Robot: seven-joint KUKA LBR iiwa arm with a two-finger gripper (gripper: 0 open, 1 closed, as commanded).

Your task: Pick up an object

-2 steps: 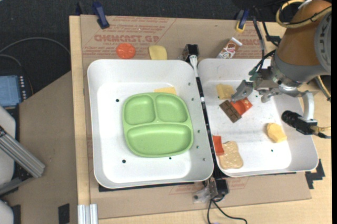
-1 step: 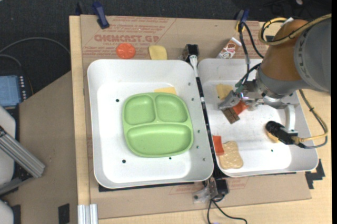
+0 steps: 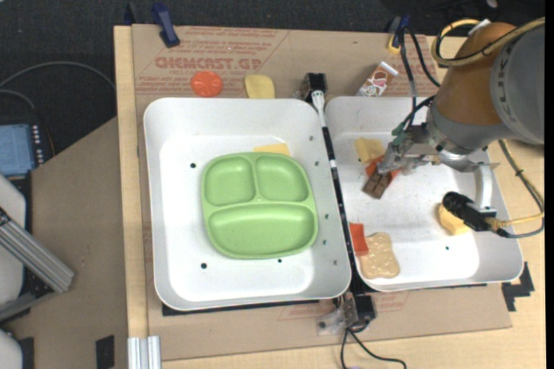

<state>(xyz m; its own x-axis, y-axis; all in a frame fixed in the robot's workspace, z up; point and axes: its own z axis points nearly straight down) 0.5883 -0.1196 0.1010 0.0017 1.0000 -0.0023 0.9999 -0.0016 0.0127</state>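
Observation:
My gripper (image 3: 389, 166) hangs low over the left half of the right bin (image 3: 485, 272), reaching in from the right. Directly at its tip lies a small brown and red object (image 3: 377, 183), touching or nearly touching it. A yellow cheese-like wedge (image 3: 367, 149) sits just up and left of the gripper. A yellow banana-shaped piece (image 3: 454, 218) lies toward the bin's right side. A tan toast slice (image 3: 379, 255) and a small orange-red piece (image 3: 357, 238) rest near the front left corner.
The left bin (image 3: 173, 151) holds a green divided plate (image 3: 258, 204) and a pale yellow slice (image 3: 272, 149). On the cardboard behind the bins lie an orange item (image 3: 206, 83), a yellow item (image 3: 259, 87) and a small packet (image 3: 376, 81). Cables run along the right.

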